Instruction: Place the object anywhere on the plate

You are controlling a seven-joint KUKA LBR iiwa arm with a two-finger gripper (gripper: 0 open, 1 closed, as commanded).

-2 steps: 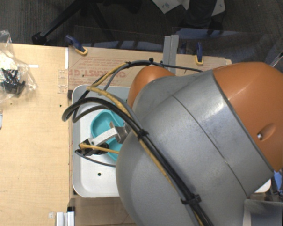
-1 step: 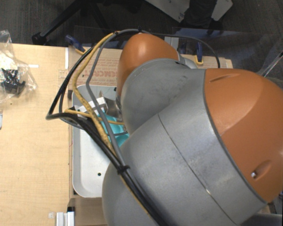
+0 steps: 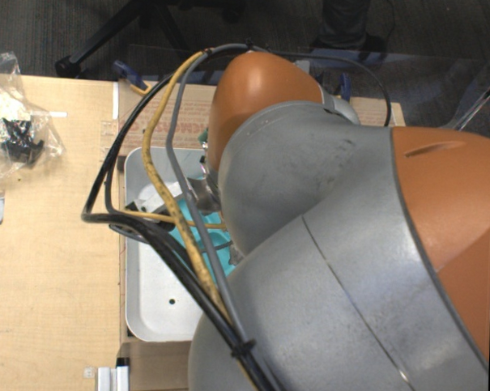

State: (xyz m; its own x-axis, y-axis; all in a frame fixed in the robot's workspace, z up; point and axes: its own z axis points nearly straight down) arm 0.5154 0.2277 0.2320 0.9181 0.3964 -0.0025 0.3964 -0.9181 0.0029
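Although the arm point(image 3: 332, 235) bends over the white bin point(image 3: 147, 300), its bulk hides the gripper, so the grip cannot be judged. Teal item point(image 3: 196, 229), possibly the plate, lies beneath the cables point(image 3: 162, 146). Object's location and placement progress: cannot tell.

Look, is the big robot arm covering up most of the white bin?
Yes, the grey and orange arm blocks most of the white bin, leaving one corner showing at its left.
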